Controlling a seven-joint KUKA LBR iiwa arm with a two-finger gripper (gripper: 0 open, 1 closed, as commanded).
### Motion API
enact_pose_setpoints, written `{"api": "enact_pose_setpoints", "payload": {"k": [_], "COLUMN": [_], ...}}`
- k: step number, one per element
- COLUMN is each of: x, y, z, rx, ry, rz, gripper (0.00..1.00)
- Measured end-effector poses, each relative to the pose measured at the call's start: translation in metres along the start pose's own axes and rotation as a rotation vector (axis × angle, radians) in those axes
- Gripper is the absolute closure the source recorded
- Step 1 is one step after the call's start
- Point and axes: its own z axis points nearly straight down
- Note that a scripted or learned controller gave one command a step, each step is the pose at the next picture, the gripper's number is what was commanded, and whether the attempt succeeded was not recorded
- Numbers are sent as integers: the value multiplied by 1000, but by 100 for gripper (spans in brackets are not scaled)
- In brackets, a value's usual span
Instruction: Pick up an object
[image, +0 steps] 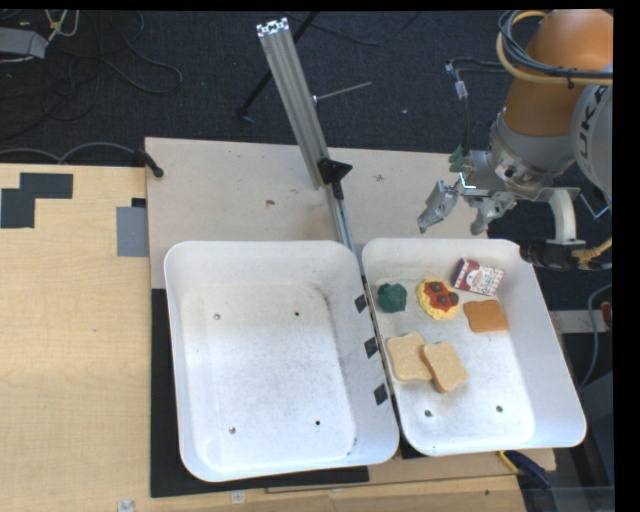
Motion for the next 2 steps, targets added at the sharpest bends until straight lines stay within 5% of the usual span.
{"api": "enact_pose_setpoints", "payload": {"k": [1,2], "x": [0,5], "y": [1,-4], "z": [-3,42], "rx": [-5,0], "ry": [-1,0], "rz": [-2,1], "gripper": [0,0]}}
